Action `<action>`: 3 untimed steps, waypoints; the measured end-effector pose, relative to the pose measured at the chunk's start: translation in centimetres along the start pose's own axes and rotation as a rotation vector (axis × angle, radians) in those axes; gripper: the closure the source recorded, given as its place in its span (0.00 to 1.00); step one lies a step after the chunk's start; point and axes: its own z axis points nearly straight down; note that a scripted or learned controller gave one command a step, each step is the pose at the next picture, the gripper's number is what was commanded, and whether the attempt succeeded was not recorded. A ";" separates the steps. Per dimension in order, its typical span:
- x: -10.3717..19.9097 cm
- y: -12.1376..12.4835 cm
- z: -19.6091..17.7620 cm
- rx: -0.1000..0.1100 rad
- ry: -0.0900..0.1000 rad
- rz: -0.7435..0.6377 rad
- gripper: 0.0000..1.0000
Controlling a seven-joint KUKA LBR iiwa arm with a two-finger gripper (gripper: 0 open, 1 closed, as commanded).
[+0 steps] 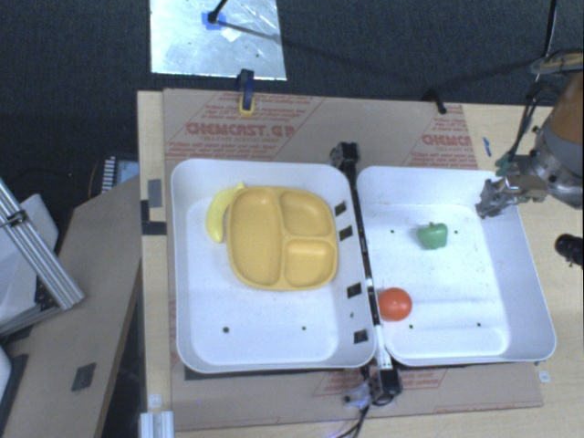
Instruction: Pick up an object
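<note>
- The task reads as barely begun: nothing is lifted, and every candidate object lies on a bin floor
- The pincer (494, 199) hangs over the upper right edge of the right bin (520, 281), at the end of the arm (561, 144) reaching in from the right; it looks small and dark here, and I cannot tell how it is set, though nothing is visibly between its tips
- The green pepper (433, 235) sits in the upper middle of the right bin, near the pincer but apart from it, to its lower left; I judge it the likeliest target since it is closest
- The red tomato (394, 305) rests at the left wall of the same bin, low down, just beside the divider between the two bins, well apart from the pincer
- In the left bin (196, 272) a yellow divided plate (278, 237) lies flat, with a banana (217, 213) touching or tucked against its left rim
- What is left, by my reading: move over a chosen object, come down, close on it and raise it clear of the bin; all of that remains to do
- The tabletop (151, 144) around the bins carries cardboard sheeting and no loose object worth picking
</note>
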 end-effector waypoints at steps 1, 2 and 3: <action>4.8 0.7 0.4 0.000 0.001 -0.001 1.00; 9.7 0.6 1.6 0.001 0.002 -0.001 1.00; 15.2 0.9 1.0 0.001 0.002 -0.002 1.00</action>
